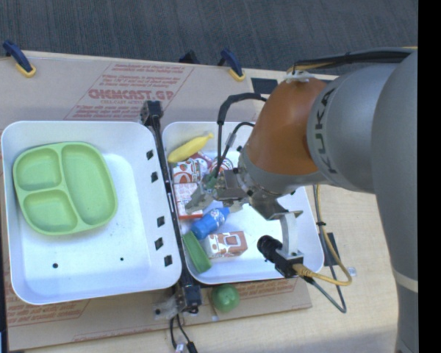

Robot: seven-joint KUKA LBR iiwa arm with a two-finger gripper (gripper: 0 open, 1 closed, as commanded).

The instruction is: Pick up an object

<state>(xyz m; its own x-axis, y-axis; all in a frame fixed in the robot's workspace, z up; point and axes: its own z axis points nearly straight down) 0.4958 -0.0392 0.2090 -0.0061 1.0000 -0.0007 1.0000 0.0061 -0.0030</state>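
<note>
Where clutter fills right bin (309, 259), end effector (213, 190) low.

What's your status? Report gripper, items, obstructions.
Gripper low in right bin, over the clutter. Banana, blue bottle, carton lying loose. Green plate in left bin.

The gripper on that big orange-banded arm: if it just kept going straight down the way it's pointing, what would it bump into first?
Probably the red and white packet in the right bin. The gripper hangs right over it, with the blue bottle just beside. Depth is hard to judge from above.
</note>
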